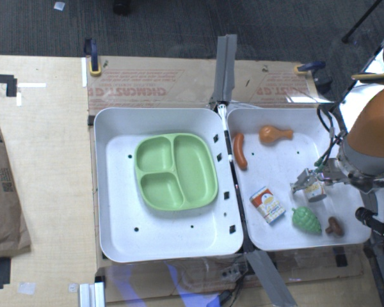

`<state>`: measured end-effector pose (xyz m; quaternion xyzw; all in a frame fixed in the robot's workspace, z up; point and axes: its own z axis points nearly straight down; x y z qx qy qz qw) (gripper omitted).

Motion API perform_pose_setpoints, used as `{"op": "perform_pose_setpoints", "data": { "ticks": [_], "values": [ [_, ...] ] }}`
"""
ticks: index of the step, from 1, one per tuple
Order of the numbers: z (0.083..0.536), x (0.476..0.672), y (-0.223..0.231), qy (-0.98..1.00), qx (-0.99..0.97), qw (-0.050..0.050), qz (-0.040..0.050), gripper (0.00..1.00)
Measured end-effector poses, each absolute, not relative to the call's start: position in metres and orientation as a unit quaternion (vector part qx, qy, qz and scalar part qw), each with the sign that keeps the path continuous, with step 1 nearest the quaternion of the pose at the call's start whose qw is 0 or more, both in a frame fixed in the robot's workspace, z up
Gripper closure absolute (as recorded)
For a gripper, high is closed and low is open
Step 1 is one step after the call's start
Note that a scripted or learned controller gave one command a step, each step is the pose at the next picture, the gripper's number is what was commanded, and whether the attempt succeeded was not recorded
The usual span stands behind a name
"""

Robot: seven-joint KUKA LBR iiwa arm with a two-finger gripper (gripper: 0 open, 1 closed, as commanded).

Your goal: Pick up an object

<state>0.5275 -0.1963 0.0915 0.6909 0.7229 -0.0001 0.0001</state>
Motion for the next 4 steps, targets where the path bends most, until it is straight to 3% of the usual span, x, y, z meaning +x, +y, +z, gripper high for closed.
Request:
{"op": "perform_pose_setpoints", "data": {
  "ticks": [1,2,3,4],
  "values": [
    [0.160,0.508,-0.153,0.720,0.694,0.000,-0.0005,0.00],
    [0.102,0.529,-0.174,0.713,0.702,0.000,-0.0007,0.00],
    [0.091,0.497,-0.153,0.738,0.675,-0.001,-0.0008,0.00],
    [0.102,0.498,-0.155,0.737,0.676,0.001,0.0004,1.00]
  ]
}}
